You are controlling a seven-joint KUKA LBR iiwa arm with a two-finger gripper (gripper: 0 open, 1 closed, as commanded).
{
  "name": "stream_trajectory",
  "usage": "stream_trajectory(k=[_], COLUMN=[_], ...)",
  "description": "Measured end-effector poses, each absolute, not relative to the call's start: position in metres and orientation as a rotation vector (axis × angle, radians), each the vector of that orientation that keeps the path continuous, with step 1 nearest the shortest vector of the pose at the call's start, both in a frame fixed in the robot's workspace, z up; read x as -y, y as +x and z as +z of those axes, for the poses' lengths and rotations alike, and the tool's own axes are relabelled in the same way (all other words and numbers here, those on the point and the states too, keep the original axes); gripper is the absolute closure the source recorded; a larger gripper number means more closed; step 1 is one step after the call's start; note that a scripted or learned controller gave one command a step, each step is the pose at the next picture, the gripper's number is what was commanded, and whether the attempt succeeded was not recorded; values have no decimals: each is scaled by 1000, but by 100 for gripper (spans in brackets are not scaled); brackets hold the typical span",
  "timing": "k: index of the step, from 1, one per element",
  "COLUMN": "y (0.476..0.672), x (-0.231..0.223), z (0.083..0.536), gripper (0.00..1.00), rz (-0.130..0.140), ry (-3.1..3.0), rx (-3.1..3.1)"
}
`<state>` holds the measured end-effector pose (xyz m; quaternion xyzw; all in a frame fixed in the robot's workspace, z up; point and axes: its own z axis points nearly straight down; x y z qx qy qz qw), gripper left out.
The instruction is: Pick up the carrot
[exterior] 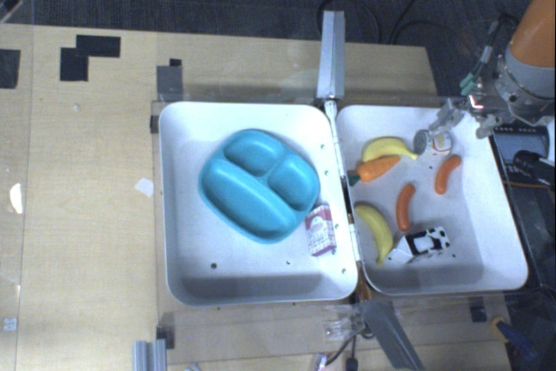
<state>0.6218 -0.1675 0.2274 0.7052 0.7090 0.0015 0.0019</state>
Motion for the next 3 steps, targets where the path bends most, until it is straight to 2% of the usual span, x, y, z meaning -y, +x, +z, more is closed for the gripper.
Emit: stream_trajectory(k=[1,2,3], y=[559,595,598], x=[148,176,174], z=[116,88,101], gripper=[0,0,100], rz=[2,11,20], ry=[2293,2226,2221], rx=[-2147,-2205,-2204])
